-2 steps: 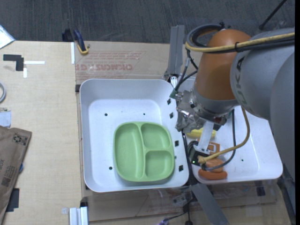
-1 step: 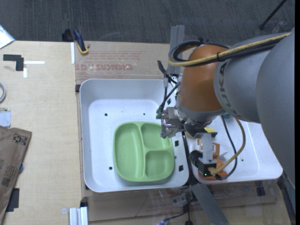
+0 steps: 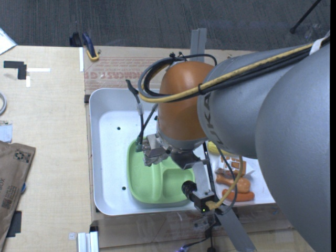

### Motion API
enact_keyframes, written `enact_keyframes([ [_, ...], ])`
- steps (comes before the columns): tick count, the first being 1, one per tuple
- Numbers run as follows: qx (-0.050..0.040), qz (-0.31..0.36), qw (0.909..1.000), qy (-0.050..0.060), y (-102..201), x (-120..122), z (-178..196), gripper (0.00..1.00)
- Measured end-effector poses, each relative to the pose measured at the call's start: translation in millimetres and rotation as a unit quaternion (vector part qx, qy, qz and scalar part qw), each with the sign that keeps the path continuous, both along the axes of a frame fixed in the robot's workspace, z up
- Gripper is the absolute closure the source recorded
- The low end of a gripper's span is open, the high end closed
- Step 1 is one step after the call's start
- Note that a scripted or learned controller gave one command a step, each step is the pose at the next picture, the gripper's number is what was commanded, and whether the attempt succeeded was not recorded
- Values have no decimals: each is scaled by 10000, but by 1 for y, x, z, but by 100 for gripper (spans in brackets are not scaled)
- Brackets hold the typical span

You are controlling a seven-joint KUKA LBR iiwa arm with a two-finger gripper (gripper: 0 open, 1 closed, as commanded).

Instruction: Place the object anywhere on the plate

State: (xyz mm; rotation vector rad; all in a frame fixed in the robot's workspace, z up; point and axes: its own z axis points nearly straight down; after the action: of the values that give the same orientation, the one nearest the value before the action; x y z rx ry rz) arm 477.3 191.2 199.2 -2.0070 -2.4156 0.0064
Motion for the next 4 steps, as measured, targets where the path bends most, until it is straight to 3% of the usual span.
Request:
enact_keyframes([
  [1,0,-4,10000,0,0,0,0,0],
  [2,-11,-24,10000,13,-2,1,8,100],
  [3,-12,-26,10000,14,-2,1,8,0],
  [4,-13,-2058,9786,-7,-62,54,90,0],
])
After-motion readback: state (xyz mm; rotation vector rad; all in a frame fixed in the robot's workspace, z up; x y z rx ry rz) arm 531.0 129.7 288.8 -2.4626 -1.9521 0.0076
